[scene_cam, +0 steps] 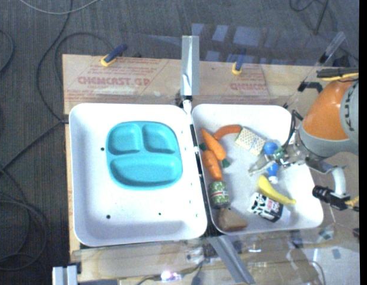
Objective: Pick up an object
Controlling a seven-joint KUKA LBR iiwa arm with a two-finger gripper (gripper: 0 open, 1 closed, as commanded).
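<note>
The right bin (pixel 302 215) holds several objects. Two orange carrots (pixel 211 154) lie by its left wall, and a curved orange piece (pixel 229 130) lies above them. A pale waffle-textured block (pixel 249 139) sits near the back. Toward the front are a yellow banana (pixel 272 192), a black-and-white patterned cup (pixel 266 207), a green can (pixel 218 193) and a brown lump (pixel 231 220). My gripper (pixel 265 164) reaches in from the right and hangs low over the bin's middle, just above the banana, beside small blue pieces (pixel 271 148). The blue pieces partly hide its tip.
The left bin (pixel 88 218) holds a turquoise divided tray (pixel 145 154). A metal post (pixel 187 70) stands behind the wall that divides the two bins. The arm's orange band (pixel 329 117) overhangs the right bin's right edge. Cables lie on the floor around the bench.
</note>
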